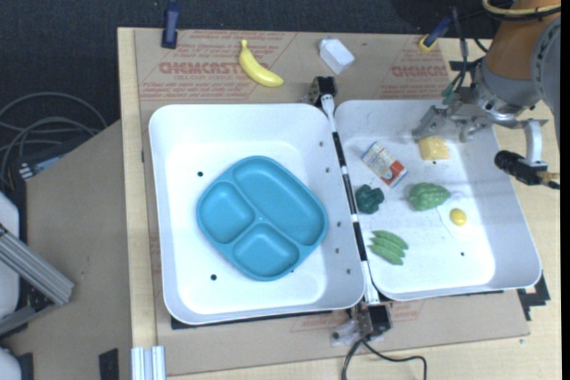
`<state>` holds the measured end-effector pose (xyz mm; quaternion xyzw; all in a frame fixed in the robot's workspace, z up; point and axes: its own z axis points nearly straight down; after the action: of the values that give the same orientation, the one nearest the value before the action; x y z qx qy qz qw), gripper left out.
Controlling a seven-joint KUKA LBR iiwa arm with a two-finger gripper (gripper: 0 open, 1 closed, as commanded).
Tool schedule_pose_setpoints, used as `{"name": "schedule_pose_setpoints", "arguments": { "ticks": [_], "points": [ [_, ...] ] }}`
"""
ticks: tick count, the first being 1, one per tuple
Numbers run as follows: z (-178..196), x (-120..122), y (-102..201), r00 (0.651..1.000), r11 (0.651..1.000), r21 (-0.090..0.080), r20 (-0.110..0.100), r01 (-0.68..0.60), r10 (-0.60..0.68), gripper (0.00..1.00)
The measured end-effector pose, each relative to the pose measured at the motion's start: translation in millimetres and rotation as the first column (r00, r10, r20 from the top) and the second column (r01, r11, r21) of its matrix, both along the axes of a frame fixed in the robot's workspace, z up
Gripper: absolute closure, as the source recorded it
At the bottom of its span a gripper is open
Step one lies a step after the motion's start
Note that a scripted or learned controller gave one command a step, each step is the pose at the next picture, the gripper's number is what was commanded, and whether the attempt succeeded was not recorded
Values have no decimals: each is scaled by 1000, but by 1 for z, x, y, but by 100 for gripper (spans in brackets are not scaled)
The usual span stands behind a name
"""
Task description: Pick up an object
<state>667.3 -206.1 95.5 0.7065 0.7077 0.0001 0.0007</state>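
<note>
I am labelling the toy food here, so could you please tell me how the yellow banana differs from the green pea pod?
The yellow plastic banana lies outside the bins on the cardboard-covered bench, behind the left bin; the green pea pod lies inside the right white bin. The banana is smooth and curved, the pea pod bumpy and nearly straight. The banana looks somewhat longer. Both lie flat, apart from other items and away from the gripper.

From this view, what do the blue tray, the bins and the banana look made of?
Blue tray: likely moulded plastic, matte, with rounded compartment walls and even colour. Left bin and right bin: probably thin formed plastic, smooth white with a soft sheen and rolled rims. Banana: seemingly a plastic toy, uniform glossy yellow; too small to be sure.
</note>
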Motion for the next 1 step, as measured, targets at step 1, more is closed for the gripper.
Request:
{"name": "schedule_pose_setpoints", "arguments": {
  "ticks": [1],
  "points": [
    [-11,-1,21,1000,1000,2,-3,1,-1,0]
  ]
}}
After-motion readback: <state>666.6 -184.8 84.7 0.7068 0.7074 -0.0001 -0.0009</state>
